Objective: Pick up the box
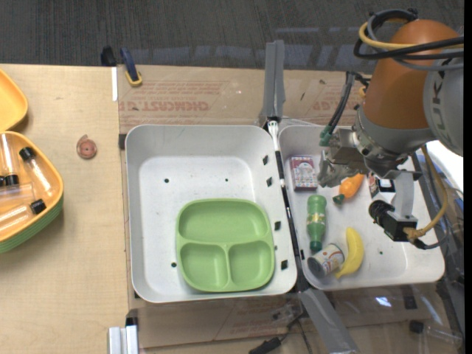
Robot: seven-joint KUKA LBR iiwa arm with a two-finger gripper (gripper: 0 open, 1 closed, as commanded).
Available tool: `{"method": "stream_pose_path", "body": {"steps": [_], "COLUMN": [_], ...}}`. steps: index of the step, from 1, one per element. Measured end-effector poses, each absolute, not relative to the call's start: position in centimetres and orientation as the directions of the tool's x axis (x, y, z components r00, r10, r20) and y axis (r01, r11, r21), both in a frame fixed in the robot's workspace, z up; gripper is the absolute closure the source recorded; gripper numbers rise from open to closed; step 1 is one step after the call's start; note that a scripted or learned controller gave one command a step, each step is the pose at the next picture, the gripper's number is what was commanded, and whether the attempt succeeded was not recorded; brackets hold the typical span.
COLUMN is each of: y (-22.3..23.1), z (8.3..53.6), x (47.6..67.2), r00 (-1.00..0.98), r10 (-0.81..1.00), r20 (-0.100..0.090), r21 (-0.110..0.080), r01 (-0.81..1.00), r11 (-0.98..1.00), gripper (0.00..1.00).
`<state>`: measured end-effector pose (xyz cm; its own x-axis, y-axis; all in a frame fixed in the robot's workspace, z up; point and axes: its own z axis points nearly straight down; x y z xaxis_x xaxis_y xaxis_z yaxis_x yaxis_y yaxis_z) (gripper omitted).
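Note:
The box [302, 172] is small, red and white, and lies flat in the right bin [413, 268] near its back left corner. My gripper [330, 169] hangs over the right bin just to the right of the box, close to its edge. It points down and to the left, and nothing shows in its grasp. The orange band and grey wrist [402, 80] rise above it and hide the back right part of the bin.
An orange carrot [349, 186], a green bottle [316, 222], a banana [353, 251] and a small can [327, 259] share the right bin. The left bin [147, 198] holds a green divided plate [225, 245]. Yellow trays [26, 190] sit far left.

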<state>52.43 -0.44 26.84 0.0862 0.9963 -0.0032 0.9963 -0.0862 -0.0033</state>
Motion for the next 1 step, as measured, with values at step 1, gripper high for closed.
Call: {"method": "stream_pose_path", "body": {"steps": [1], "y": [1.8], "z": [19.12], "x": [49.91], "r00": [-0.053], "r10": [0.999], "r20": [-0.001], "r21": [-0.005], "r01": [0.999], "r11": [0.053], "gripper": [1.0]}}
